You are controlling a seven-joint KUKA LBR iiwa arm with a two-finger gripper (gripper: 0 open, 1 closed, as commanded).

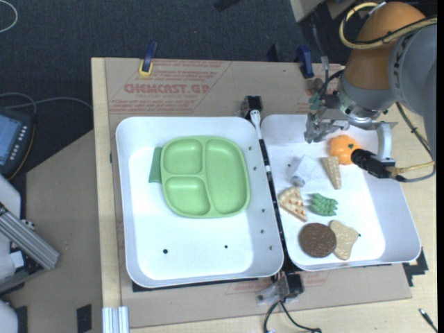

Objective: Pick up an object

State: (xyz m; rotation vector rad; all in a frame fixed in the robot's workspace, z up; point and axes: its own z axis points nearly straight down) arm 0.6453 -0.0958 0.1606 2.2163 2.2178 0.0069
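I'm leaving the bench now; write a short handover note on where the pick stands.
Gripper: low over the right bin's far end, beside the orange ball; nothing seen held.
Right bin also holds: pizza slice, green piece, brown cookie, two tan pieces.
Left bin: green divided plate.
Done: nothing lifted.
Left: grasp and raise one object.

Robotics lab test cell: 2 white bins clamped to a paper-covered bench, loose cabling, aluminium framing over dark carpet
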